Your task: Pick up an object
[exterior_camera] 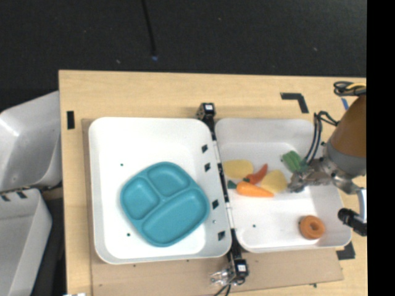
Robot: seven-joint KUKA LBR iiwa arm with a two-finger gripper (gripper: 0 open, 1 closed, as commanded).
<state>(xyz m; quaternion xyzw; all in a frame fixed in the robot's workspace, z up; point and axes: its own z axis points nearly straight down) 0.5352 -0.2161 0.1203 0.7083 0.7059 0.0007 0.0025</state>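
Observation:
The right bin (271,242) holds a cluster of toy foods: an orange carrot (254,190), a red pepper (257,174), two pale yellow pieces (238,167) (275,180), a small teal bit (231,184) and a green piece (292,160). An orange doughnut-shaped toy (312,227) lies near the bin's front right corner. My gripper (298,182) reaches in from the right and hangs low just right of the yellow piece and below the green one.
A teal divided plate (163,203) lies in the left bin (105,165). A raised divider with black clips (217,184) separates the two bins. Wooden bench surface (154,94) surrounds them; cables (318,134) trail along the arm.

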